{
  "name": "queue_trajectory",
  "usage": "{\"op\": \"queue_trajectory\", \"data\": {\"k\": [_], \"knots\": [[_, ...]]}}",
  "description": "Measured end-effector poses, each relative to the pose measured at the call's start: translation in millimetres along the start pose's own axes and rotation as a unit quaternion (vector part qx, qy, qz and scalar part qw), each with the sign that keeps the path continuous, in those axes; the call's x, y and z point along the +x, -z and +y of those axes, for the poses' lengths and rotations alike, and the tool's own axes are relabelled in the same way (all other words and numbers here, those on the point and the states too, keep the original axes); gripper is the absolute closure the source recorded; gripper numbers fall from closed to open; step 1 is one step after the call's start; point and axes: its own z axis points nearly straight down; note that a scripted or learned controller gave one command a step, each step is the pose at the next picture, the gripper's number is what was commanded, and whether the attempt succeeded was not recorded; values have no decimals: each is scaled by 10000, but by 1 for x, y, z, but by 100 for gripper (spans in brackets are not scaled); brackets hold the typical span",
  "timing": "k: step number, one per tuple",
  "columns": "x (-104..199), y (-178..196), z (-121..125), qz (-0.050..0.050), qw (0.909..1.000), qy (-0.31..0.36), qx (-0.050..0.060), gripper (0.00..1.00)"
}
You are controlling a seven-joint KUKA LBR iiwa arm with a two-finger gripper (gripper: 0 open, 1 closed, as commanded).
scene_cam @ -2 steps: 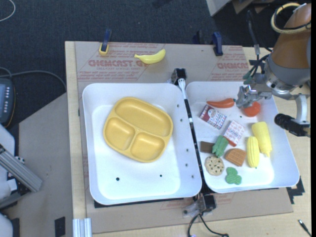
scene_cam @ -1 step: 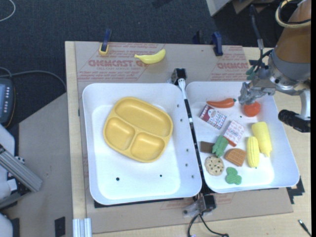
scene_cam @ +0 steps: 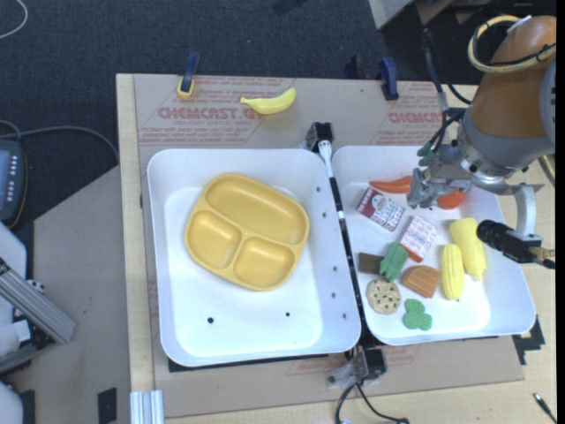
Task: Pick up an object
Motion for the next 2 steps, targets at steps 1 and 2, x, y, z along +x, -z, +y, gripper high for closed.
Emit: {"op": "queue_trajectory", "data": {"k": [1,2], "knots": [[49,12,-24,5,10000,10,-5,100],[91,-3,-47,2,10000,3,5,100]]}}
